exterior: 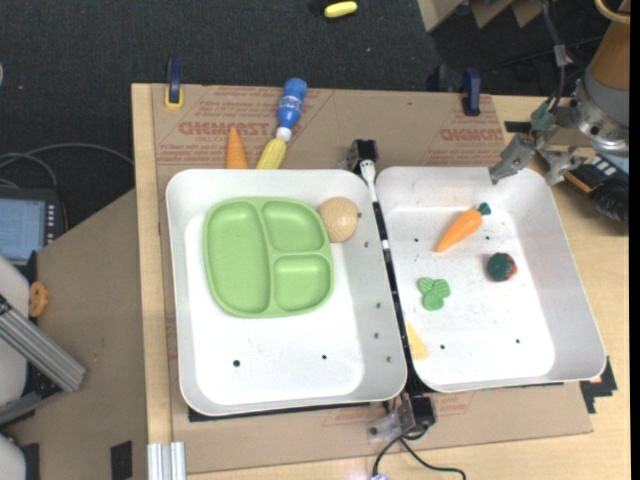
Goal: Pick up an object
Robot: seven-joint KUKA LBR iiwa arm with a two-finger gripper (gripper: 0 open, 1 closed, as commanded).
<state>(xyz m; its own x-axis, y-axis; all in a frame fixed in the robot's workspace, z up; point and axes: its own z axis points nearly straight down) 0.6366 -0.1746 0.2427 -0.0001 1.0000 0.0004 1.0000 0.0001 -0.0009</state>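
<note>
Hovering at the far right corner of the right bin (560, 258), my tool (512, 160) hangs above the rim with nothing between its fingers; from this slant I cannot tell how wide they stand. No object is picked yet, so I judge the step in hand to be choosing a target and coming down on it. Nearest to me is the toy carrot (459, 230), lying on the bin floor with its orange body slanting toward the near left and its green top toward the far right. A dark round toy with red and green on it (500, 266) sits just to the near right of the carrot, apart from it, and a small green leafy piece (434, 293) lies nearer still, toward the bin's left side. A yellow scrap (415, 343) rests against the left wall. The left bin (270, 358) holds a green divided plate (268, 256) and a tan ball (339, 218) touching the plate's far right corner, all well away from me. To do this well, I would take the carrot: move left and nearer until I am over the middle of its body, turn the fingers so they close across its narrow width, not along its length, then descend straight to the floor before closing, keeping clear of the bin's far wall.
</note>
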